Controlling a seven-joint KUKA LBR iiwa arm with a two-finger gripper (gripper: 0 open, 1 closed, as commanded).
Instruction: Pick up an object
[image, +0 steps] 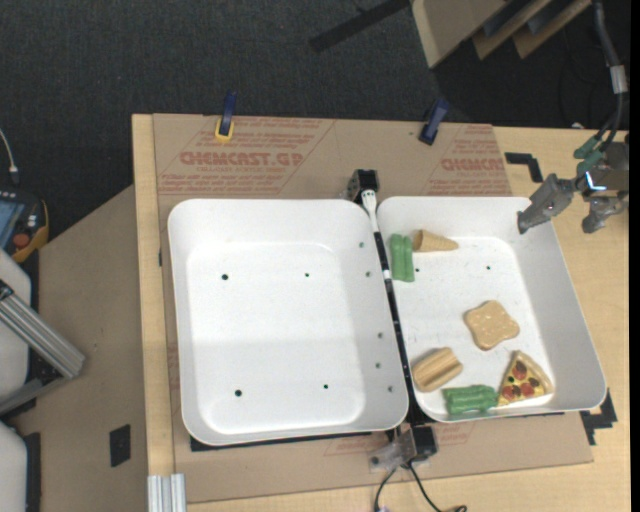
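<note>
The right bin (560, 290) holds several toy foods. A green stick (401, 257) lies by its left wall with a tan cone (433, 241) beside it. A toast slice (491, 325) sits mid-bin. Near the front are a bread roll (437, 367), a green vegetable (470, 400) and a pizza slice (525, 380). My gripper (561, 220) hangs over the bin's far right corner, away from all the foods. It is open and nothing is between its fingers.
The left bin (200, 300) stands beside the right one, a black divider strip (385, 290) between them. Both rest on a cardboard sheet (300, 150) held by clamps at the back. Boxes stand at the top right.
</note>
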